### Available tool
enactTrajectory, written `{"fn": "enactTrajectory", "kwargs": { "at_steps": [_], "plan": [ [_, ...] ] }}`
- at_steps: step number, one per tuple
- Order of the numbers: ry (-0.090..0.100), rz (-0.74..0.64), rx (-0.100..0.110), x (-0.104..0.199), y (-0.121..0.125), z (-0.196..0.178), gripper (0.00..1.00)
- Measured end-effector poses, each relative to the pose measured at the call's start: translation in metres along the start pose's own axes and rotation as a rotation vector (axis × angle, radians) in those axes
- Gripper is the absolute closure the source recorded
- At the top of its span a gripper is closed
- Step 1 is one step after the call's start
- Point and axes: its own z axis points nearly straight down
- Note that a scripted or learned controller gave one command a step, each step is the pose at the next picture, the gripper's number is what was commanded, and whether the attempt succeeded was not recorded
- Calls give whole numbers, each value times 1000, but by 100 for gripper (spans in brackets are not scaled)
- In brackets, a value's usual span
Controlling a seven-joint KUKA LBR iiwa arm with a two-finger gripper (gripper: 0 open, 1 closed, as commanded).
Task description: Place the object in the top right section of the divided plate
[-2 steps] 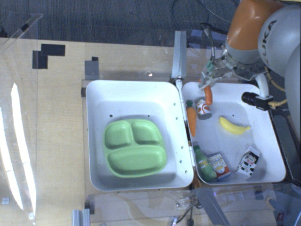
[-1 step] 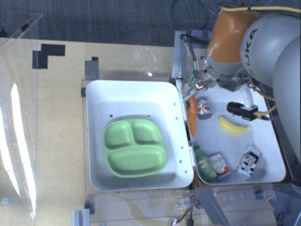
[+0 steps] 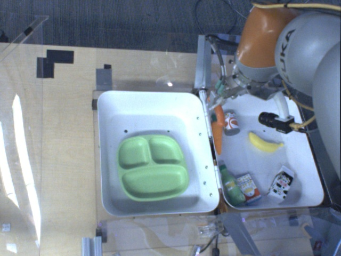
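Dark carpet (image 3: 106, 9) runs along the frame's top; a pale wooden bench (image 3: 48, 143) carries two white bins. The left bin (image 3: 106, 121) holds a green divided plate (image 3: 153, 167). The grey arm (image 3: 303, 41) occupies the upper right, its gripper (image 3: 218, 92) above the right bin (image 3: 298, 175); grip state: cannot tell. A carrot (image 3: 217, 129), banana (image 3: 265, 143), bottle (image 3: 230, 184) and cartons lie there.
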Motion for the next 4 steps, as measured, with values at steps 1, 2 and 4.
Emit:
{"fn": "enactTrajectory", "kwargs": {
  "at_steps": [1,2,4],
  "plan": [
    [4,-278,6,68,-25,12,100],
    [5,-350,7,90,-27,13,100],
    [4,-48,8,91,-104,12,0]
  ]
}}
